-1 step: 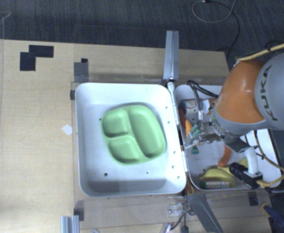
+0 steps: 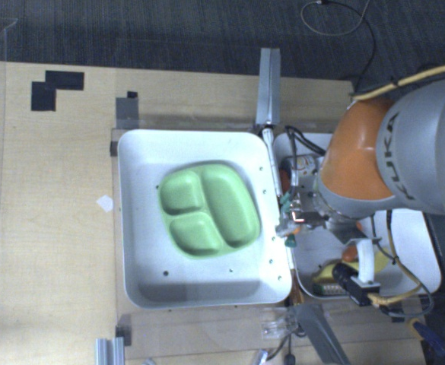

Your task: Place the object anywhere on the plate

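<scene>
A light green plate [image 2: 209,208] with three compartments lies in the middle of the left white bin [image 2: 142,276]. Nothing rests on the plate. My gripper [image 2: 291,225] is low over the left edge of the right bin [image 2: 304,284], just past the wall between the two bins and right of the plate. The grey and orange arm [image 2: 374,158] covers most of the right bin. A yellow object [image 2: 327,273] and a small orange-red object [image 2: 348,253] lie in the right bin below the wrist. Whether anything is in the gripper is hidden.
A grey metal post [image 2: 268,90] stands behind the wall between the bins. A reddish-brown item [image 2: 284,179] shows at the right bin's left edge above the gripper. Cables [image 2: 382,295] hang from the wrist over the right bin. The wooden bench [image 2: 47,226] stretches to the left.
</scene>
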Controlling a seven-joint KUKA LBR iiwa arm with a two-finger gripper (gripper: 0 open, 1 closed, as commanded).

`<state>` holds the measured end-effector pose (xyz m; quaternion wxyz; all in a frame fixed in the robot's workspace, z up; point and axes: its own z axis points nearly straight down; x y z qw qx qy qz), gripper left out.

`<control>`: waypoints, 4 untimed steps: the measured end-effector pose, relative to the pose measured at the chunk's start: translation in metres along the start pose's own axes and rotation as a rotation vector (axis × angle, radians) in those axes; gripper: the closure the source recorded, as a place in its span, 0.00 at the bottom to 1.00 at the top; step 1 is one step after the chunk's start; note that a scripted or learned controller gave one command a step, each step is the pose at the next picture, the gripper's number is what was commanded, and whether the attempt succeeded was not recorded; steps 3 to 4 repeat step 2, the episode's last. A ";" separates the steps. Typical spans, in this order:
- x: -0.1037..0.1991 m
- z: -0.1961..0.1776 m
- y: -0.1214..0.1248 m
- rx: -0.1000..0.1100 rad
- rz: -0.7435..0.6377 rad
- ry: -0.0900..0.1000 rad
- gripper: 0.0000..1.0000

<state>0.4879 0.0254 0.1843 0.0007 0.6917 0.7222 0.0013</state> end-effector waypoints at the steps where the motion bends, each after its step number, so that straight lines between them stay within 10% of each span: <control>1: 0.055 -0.022 0.053 -0.001 -0.167 0.000 1.00; 2: 0.055 -0.022 0.053 -0.001 -0.167 0.000 0.00; 4: 0.055 -0.022 0.053 -0.001 -0.167 0.000 0.00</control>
